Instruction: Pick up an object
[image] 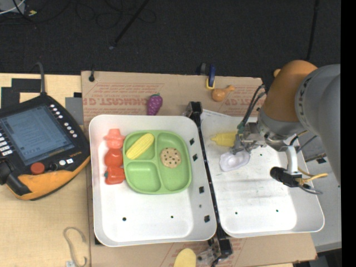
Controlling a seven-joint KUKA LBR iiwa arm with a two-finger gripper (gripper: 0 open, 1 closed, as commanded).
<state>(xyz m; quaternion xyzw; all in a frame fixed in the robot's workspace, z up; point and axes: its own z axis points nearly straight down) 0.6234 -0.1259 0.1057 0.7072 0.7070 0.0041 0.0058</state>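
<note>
While I am steering from afar, the gripper (240,147) is hanging over the right bin (278,216), just above a pale translucent object (233,161) beside a yellow toy (224,139); whether it is clenched I cannot tell. I am judging a straight, centred descent best. Mirrored lettering on the cardboard sheet (167,90) is reading roughly "CHEMCAST".

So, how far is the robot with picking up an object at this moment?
Done: the arm has reached into the right bin, and the gripper is low by a pale translucent object and a yellow item. In hand: nothing visibly; no object sits between its fingers. Left: grasp and lift. The green plate with the corn and cookie, and the red toy, lie in the left bin.
</note>
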